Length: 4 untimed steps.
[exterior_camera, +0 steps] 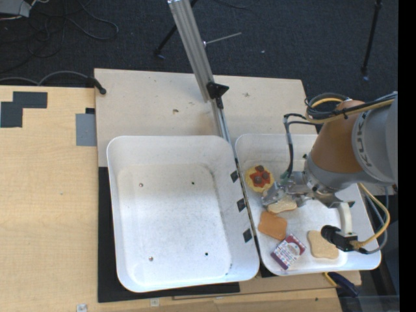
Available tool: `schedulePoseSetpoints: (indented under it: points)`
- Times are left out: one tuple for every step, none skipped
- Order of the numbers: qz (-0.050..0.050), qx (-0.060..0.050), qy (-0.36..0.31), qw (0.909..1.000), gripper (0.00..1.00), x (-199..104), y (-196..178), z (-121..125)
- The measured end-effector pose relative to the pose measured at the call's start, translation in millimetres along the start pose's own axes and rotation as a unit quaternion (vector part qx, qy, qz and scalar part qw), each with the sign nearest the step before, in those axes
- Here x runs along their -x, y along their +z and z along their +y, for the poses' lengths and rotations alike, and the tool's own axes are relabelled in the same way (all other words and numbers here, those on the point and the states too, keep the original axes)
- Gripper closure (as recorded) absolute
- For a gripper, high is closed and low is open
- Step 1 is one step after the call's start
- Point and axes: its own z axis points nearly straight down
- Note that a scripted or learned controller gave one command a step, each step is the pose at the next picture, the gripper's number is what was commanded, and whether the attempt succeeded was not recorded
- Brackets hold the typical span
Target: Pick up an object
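Dark carpet strewn with cables surrounded the bench (162,103), a pale board carrying two shallow white bins side by side. Nearest the camera, along the right bin's (370,260) front edge, lay a small maroon-and-white packet (287,251) and, toward the front right corner, a tan bread-shaped piece (321,245) with a black part of the arm's fittings resting against it. Just behind the packet sat an orange wedge (272,225). Behind that lay a pale, flat piece (282,207), and near the bin's left wall a round yellow item with a red top (259,177). The left bin (130,155) stood alongside, its rim touching the right one. A metal strut (196,51) slanted up from the far side between them.

The gripper (288,191) was low over the middle of the right bin, right at the pale piece, the likely target. Whether its claw was spread or pinched could not be told; the fingers were lost in clutter and blur.

The arm reached in from the right, its grey body and orange band (335,145) bent steeply down over the bin, cables looping above the wrist.

The risks seemed plain: the pale piece was thin and flat, so the fingers might skid over it or shove it into the orange wedge. The yellow item was close enough to be nudged as well.
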Motion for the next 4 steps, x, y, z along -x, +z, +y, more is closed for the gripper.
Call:
schedulePoseSetpoints:
  points:
    - [0.0,-0.001,0.003,1.0,1.0,2,-10,-1]
    - [0.0,0.0,0.004,1.0,1.0,13,-64,3]
    - [-0.001,0.001,0.0,1.0,1.0,19,-126,6]
    - [0.0,-0.001,0.0,1.0,1.0,20,-149,7]
